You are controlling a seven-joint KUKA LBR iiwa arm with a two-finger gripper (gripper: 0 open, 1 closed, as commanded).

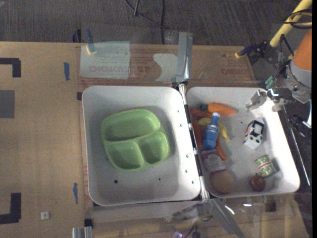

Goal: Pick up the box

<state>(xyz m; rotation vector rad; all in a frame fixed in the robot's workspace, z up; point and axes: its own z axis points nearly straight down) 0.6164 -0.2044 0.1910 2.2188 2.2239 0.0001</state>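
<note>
A bench (39, 133) of tan board is seen from above, marked with black tape shapes (11, 67) near its left edge and short blue tape strips (66, 71). Dark grey carpet (198, 9) is shown beyond the far edge, crossed by black cables (141, 1). A clear plastic sheet (106, 58) is taped down along the far edge.

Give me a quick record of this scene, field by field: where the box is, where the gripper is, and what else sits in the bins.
box: white with black patches, right bin, lying free
gripper: over the right bin's far right corner, above the box, nothing between its fingers
left bin: holds a green divided plate
right bin, other items: blue bottle, carrot, green can
task state: box not yet picked up
</note>
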